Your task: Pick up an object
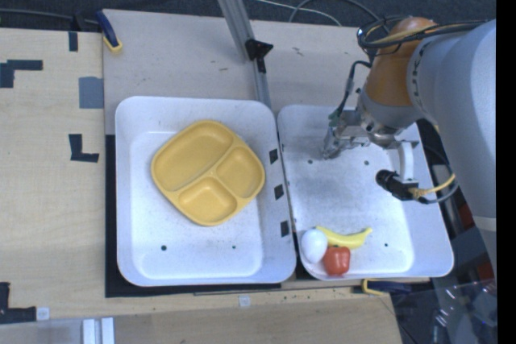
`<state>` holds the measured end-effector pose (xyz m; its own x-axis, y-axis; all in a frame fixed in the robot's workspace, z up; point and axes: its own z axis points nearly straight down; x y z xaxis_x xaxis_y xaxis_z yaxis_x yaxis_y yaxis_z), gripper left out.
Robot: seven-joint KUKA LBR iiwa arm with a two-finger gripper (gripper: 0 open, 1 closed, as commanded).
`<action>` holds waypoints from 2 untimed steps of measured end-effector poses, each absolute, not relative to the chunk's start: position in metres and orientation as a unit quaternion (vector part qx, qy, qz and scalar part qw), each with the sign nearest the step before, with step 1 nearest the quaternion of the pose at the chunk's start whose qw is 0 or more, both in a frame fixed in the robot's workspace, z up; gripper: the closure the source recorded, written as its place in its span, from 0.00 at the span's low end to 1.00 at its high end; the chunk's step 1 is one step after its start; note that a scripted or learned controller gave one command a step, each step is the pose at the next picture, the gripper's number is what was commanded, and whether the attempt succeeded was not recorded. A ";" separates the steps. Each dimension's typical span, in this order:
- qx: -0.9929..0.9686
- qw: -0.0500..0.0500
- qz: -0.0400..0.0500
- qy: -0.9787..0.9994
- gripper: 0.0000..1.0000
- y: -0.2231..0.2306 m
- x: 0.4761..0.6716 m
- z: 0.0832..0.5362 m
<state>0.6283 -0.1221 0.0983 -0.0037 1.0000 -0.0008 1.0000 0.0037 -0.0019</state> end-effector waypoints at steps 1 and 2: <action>-0.706 -0.001 -0.001 -0.708 1.00 -0.113 0.635 0.150; -0.706 -0.002 -0.002 -0.708 1.00 -0.112 0.636 0.204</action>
